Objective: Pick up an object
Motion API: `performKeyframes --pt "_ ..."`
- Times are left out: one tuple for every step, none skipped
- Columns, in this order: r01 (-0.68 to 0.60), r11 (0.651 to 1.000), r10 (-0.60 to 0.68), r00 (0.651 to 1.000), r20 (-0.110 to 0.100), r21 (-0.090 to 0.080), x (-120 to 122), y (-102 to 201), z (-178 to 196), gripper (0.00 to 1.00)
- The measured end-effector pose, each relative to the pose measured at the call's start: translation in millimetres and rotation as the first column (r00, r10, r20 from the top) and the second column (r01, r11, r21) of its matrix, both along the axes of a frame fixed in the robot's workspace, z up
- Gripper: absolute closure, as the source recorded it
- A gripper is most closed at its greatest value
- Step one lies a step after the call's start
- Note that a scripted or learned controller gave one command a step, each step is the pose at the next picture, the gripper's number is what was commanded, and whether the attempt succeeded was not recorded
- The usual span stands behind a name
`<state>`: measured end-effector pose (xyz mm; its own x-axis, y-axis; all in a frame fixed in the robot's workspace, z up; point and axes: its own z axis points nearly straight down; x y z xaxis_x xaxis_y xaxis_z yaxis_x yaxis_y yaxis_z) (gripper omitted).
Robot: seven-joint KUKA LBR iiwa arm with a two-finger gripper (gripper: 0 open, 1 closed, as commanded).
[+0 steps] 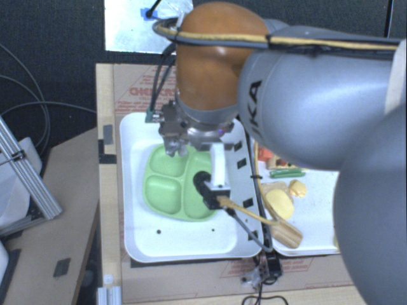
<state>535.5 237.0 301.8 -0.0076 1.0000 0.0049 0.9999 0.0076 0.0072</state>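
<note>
- A grey KUKA arm point(311, 100), its orange band point(216, 49) uppermost, reaches in from the right above two shallow white bins on a cardboard-covered table point(107, 100).
- The end effector point(174, 146) hangs over the left bin point(178, 245), low above the rear edge of a green divided plate point(166, 192). From this angle it cannot be told whether it is set wide or narrow, and nothing can be seen held in it.
- The green divided plate lies flat in the middle of the left bin, its compartments facing up. Its right side is partly hidden beneath the robot's wrist.
- In the right bin point(316, 224), much of it covered by the arm, a rounded yellow object point(280, 204) sits near the wall between the two bins.
- A smaller yellow piece point(297, 187) rests just beside it, towards the rear.
- A thin green stick point(287, 172) lies behind the yellow pieces, and a red-orange item point(265, 154) shows farther back, at the edge of the arm's shadow; what it is cannot be made out.
- A broad tan, wooden-looking piece point(289, 236) lies at the front of the right bin, near its front wall.
- Red printing marks the cardboard point(137, 93) behind the left bin.
- A pale sheet point(130, 18) with a small blue mark lies beyond the table against the dark backdrop.
- A length of aluminium framing point(28, 180) stands on the lower surface to the left, well apart from the bins.
</note>
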Motion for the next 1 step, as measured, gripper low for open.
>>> performKeyframes --pt "0.000 1.000 0.000 1.000 -0.004 -0.003 0.5 -2.1 6.4 1.00"
